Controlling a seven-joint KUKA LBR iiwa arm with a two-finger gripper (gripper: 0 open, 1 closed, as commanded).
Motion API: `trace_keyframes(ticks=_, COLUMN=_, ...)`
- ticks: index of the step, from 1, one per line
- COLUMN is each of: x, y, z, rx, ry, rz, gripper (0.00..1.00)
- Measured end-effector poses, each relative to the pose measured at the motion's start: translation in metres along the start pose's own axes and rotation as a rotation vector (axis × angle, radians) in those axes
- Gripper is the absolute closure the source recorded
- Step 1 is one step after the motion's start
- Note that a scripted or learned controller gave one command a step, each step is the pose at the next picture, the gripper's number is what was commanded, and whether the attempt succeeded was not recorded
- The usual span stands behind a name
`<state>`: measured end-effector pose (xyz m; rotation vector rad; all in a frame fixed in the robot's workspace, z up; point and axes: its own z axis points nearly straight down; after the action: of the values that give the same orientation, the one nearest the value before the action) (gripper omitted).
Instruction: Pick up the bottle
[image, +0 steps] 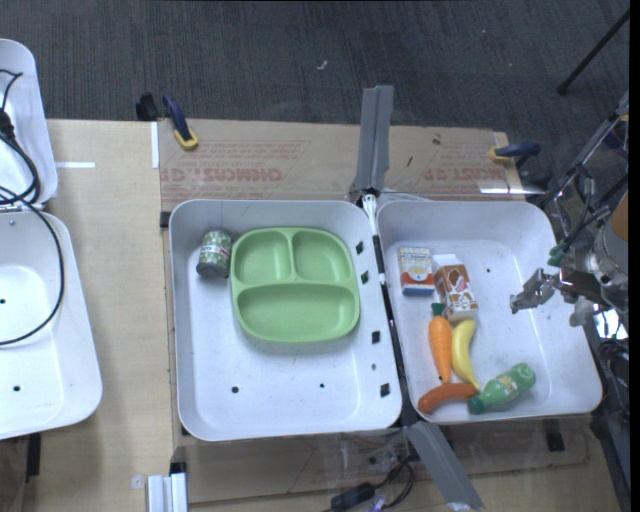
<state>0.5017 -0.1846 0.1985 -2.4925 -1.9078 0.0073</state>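
Over the right bin's (480, 215) right edge, the gripper (533, 291) hung above bare floor with nothing between its fingers; whether they were parted or closed could not be told from the overhead camera. Its target, the green bottle (503, 388), lay on its side near the bin's front right corner, touching the end of a sausage (443, 397) beside a carrot (440, 346) and banana (463, 351). 2 small cartons (434, 277) sat toward the back. With the bottle unlifted, the descent, grasp and lift all appeared left to do.
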Motion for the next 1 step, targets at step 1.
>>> trace_keyframes(ticks=1, x=-0.0018, y=-0.0250, z=0.0471, rx=0.002, ry=0.001, rz=0.018, gripper=0.00)
